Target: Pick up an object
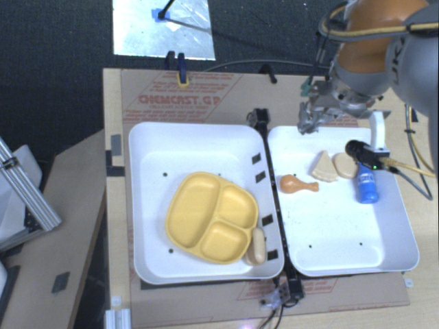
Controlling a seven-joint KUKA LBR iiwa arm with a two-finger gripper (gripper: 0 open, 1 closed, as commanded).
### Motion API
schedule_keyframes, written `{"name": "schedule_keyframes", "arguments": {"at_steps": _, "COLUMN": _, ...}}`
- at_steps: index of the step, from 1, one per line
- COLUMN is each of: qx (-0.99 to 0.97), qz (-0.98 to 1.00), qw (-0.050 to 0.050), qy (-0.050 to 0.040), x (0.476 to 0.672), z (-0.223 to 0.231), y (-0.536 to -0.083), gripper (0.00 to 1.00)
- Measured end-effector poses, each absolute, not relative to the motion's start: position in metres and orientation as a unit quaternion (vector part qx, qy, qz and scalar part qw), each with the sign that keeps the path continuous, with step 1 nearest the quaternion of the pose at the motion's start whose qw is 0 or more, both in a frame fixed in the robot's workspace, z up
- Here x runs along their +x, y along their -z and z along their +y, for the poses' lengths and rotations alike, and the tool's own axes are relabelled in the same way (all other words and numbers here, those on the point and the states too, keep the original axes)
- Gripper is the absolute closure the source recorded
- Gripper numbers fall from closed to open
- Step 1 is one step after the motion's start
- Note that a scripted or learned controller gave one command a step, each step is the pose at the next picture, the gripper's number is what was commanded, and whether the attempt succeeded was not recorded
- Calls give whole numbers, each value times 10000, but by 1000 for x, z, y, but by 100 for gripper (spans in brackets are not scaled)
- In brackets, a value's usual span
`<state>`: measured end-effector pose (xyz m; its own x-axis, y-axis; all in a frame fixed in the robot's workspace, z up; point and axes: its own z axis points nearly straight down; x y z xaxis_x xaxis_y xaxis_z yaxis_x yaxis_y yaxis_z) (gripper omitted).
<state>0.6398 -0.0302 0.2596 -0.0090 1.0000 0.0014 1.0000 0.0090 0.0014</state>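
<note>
White plastic forms the two shallow bins, the left bin (147, 184) and the right bin (343, 242), and six loose things lie in them. One orange drumstick (297, 184) serves as the marker. It lies flat in the right bin, close to the wall the bins share. Two tan bread pieces sit just to its view-right, a wedge (322, 168) and a rounder slice (344, 164), side by side and seemingly touching. One blue bottle (367, 187) sits farther the same way, past the slice. Across the shared wall from the drumstick, toward the view's left and a little nearer the camera, rests one yellow tray (206, 214) with three compartments. One pale bread roll (257, 247) lies against the tray's edge, nearer the camera than the drumstick. The single arm (377, 26) reaches in from the view's right with its orange band high and its wrist bent downward. The gripper (312, 122) hangs over the far rim of the right bin, beyond the drumstick and well apart from it. Whether the gripper is spread or closed cannot be told at this angle, and it stands clear of all six things.
</note>
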Motion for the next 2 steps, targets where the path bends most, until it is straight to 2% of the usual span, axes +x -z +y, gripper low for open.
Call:
{"name": "schedule_keyframes", "arguments": {"at_steps": 1, "qx": 7034, "qz": 7108, "qw": -10, "qy": -9, "x": 630, "z": 32, "y": -253, "gripper": 100}}
{"name": "schedule_keyframes", "arguments": {"at_steps": 2, "qx": 7037, "qz": 7105, "qw": -4, "qy": -10, "x": 635, "z": 85, "y": -237, "gripper": 100}}
